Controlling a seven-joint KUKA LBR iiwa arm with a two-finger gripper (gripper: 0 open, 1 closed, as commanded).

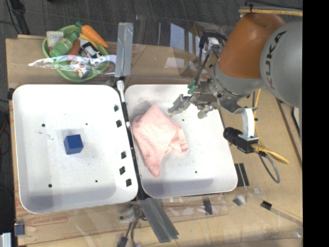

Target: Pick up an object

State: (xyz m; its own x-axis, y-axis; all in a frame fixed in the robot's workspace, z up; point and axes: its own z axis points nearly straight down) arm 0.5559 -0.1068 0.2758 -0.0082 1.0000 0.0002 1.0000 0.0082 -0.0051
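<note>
A crumpled pink cloth [157,138] lies in the left half of the right bin [216,158]. A small blue cube [73,143] sits alone in the left bin [31,117]. My gripper [190,108] hangs over the far part of the right bin, just above and to the right of the cloth's upper corner. Its fingers [177,105] are spread open with nothing between them. The grey arm with its orange band comes in from the upper right.
A green bowl [77,53] of toy food, with a carrot and a plastic wrapper, stands behind the left bin. A divider [126,138] with black clips separates the bins. A yellow cable [270,156] trails at the right.
</note>
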